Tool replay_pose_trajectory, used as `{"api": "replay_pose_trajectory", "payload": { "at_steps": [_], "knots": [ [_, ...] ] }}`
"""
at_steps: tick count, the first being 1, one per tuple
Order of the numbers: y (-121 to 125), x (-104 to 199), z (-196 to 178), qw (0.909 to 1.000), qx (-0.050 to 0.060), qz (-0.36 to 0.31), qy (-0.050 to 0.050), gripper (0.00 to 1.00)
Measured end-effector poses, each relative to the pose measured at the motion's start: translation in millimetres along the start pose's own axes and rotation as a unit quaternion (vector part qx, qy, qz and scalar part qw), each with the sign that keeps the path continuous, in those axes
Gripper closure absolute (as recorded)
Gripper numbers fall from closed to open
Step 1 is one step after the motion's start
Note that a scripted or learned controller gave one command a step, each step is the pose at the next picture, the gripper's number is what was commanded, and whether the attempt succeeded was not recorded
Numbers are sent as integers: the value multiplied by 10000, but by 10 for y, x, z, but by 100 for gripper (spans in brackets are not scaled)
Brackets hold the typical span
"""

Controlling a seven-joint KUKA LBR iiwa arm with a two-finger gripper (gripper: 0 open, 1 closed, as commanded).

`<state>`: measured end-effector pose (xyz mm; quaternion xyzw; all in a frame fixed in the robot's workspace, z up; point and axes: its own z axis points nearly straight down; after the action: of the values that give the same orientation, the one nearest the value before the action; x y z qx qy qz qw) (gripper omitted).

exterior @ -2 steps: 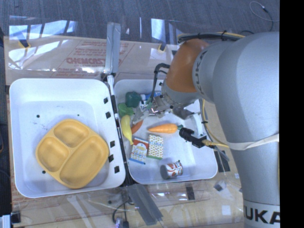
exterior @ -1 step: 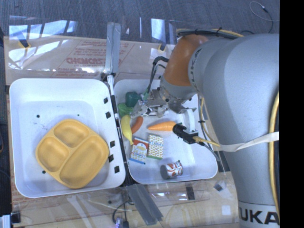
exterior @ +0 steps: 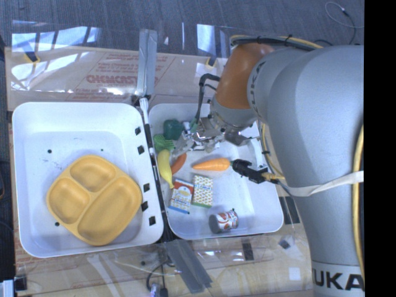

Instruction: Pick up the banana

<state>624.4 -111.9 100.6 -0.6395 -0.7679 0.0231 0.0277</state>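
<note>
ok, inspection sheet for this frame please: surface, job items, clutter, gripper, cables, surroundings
Surface: two white bins side by side; left bin holds a yellow divided plate.
Job items: banana lies in the right bin along its left wall, untouched.
Clutter: carrot, small orange piece, green items, two small packets, a can on its side.
Gripper: gripper low over the right bin's upper part, right of the green items; finger state unclear.
Cables: black cable beside the wrist; another on the floor, top right.
Surroundings: clear sheet behind the bins, grey carpet.
</note>
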Motion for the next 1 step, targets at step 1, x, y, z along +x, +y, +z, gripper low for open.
{"api": "replay_pose_trajectory", "payload": {
  "at_steps": [1],
  "knots": [
    [-146,-32,13,9996,-250,142,-32,0]
  ]
}}
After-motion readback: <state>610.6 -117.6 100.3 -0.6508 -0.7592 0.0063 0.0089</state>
